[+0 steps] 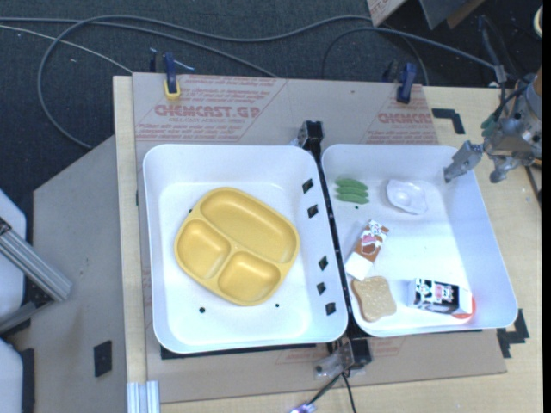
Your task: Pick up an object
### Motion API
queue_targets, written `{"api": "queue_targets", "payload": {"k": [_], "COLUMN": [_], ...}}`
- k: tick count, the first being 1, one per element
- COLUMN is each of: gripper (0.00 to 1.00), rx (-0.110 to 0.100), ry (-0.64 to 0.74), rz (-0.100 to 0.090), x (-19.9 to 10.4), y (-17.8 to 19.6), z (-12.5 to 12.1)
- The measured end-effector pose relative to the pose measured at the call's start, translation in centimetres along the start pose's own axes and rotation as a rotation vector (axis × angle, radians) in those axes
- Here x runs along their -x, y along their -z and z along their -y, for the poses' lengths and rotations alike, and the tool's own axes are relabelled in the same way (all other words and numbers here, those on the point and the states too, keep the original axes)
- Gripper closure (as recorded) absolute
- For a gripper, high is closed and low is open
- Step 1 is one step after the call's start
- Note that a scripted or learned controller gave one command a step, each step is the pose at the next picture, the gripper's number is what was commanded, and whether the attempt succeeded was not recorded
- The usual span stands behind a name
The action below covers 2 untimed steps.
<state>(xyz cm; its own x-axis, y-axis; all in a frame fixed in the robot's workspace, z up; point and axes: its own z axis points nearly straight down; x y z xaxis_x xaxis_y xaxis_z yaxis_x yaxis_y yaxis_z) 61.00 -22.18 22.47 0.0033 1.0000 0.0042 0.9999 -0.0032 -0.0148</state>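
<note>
The right bin [482, 231] holds several small items: a green pea pod [351, 190], a white translucent lid-like piece [406, 196], a brown and white packet [370, 242], a slice of toast [374, 298] and a black and white carton [439, 295]. My gripper [478, 165] hangs above the bin's far right corner, to the right of the white piece. Its two fingers are spread open with nothing between them.
A yellow divided plate [237, 246] lies in the left bin [164, 196]. A black divider [320, 222] runs between the bins. Two clamps [171, 74] [405, 82] hold the board at the back. Cables trail over the dark floor behind.
</note>
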Motion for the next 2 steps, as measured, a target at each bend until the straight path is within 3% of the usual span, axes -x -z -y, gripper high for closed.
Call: {"api": "queue_targets", "payload": {"k": [1,2], "gripper": [0.00,0.00], "rx": [0.014,0.007], "ry": [0.004,0.003], "rz": [0.004,0.001], "x": [-0.1,-0.1], "y": [0.9,-5.4], "z": [-0.3,0.1]}}
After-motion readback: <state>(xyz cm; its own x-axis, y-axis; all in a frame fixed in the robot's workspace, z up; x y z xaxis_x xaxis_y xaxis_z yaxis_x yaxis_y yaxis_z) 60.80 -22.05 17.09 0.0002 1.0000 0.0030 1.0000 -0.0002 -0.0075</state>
